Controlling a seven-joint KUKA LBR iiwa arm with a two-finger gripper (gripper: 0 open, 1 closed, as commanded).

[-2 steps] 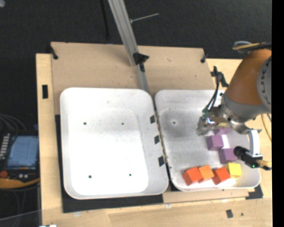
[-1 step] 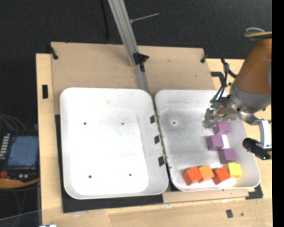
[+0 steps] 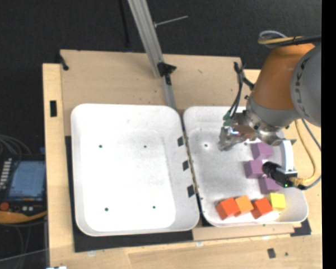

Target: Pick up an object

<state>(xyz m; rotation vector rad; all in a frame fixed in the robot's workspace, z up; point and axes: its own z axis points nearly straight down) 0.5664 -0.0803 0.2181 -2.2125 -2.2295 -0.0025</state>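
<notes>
**Arm low over the right bin, blocks waiting at the near edge**

Orange blocks (image 3: 236, 206) lie nearest, in a row with a red block (image 3: 262, 207) and a yellow block (image 3: 278, 200) along the right bin (image 3: 207, 161) rim at 5 o'clock, the row's long axis going 9 to 3. Purple blocks (image 3: 257, 161) sit just behind. The fingers (image 3: 231, 139) hang at 11 o'clock of them, over bare floor; I cannot tell their opening. Probably a descent toward nothing.
</notes>
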